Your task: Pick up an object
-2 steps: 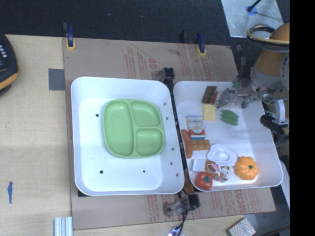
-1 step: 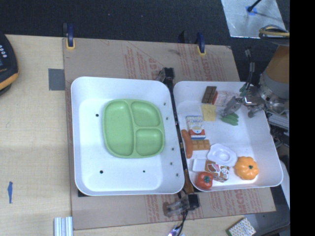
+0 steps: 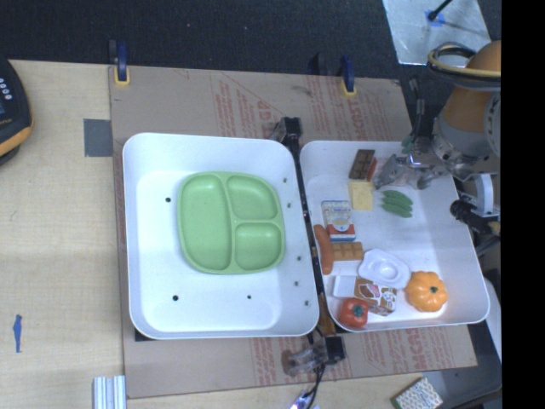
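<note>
The metal two-finger gripper (image 3: 409, 170) hovers at the right white bin's (image 3: 456, 254) upper edge, fingers spread, holding nothing, beside a green pea pod (image 3: 397, 202).

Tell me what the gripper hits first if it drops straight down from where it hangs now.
Probably bare floor of the right bin near its far edge. The gripper sits between the brown bar and the green pod; the pod looks closest, but depth is hard to judge from this slanted view.

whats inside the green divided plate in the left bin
Nothing visible: all three compartments of the green plate show bare green surface. The plate lies flat in the left bin, covering whatever bin floor lies beneath it.
</note>
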### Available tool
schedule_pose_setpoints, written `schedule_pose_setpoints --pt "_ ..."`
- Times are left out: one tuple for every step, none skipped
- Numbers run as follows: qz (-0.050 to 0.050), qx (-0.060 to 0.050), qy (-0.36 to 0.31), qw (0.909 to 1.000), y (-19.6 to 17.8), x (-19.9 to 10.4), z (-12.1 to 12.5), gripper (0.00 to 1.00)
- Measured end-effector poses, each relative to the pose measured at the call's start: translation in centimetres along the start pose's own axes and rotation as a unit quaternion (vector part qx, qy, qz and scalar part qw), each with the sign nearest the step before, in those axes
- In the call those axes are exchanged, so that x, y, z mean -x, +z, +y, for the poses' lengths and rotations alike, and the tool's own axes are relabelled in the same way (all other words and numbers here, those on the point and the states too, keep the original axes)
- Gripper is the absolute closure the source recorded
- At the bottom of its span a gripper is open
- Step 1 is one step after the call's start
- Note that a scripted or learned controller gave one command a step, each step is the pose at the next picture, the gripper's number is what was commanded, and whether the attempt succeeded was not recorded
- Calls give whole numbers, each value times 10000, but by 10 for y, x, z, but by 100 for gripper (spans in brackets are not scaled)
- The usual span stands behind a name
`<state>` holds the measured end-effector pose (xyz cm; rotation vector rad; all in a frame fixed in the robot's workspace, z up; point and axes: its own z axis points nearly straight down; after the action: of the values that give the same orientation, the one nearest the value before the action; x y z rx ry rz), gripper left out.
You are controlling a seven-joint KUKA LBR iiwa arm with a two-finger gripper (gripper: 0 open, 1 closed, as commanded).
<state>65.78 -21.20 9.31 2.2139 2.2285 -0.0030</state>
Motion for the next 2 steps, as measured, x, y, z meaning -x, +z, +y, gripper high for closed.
schedule_pose_setpoints --pt "16 -50 24 10000 2 0 -88 0" --pt "1 17 4 10000 0 0 -37 0"
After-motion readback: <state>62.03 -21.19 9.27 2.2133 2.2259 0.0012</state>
